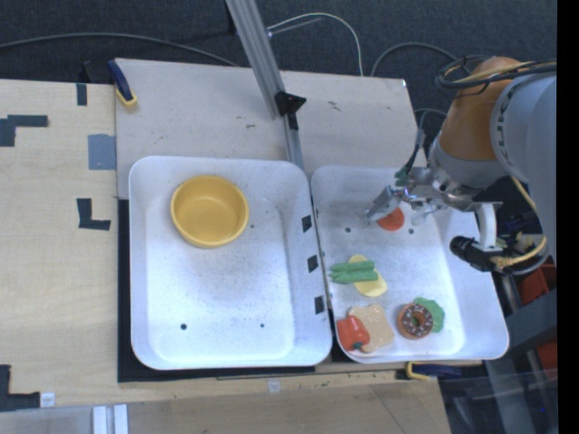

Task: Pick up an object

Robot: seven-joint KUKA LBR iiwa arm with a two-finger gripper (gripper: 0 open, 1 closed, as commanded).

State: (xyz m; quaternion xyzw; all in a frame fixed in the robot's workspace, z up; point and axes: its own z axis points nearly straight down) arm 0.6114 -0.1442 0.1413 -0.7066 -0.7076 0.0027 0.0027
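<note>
A small red object [391, 220] is seen in the right bin [470, 328], near its far end, just under the gripper [394, 202]. Whether it is gripped cannot be told. Nearer lie a green-and-yellow piece [359, 275], toast [373, 325] and a doughnut [416, 319]. A yellow bowl [210, 210] sits in the left bin [226, 333].

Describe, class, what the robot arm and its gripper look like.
The arm is thick, rounded and grey, with an orange band above the wrist. Thin dark cables loop over the band. The gripper is small and metallic grey, with black and yellow parts beside it.
</note>
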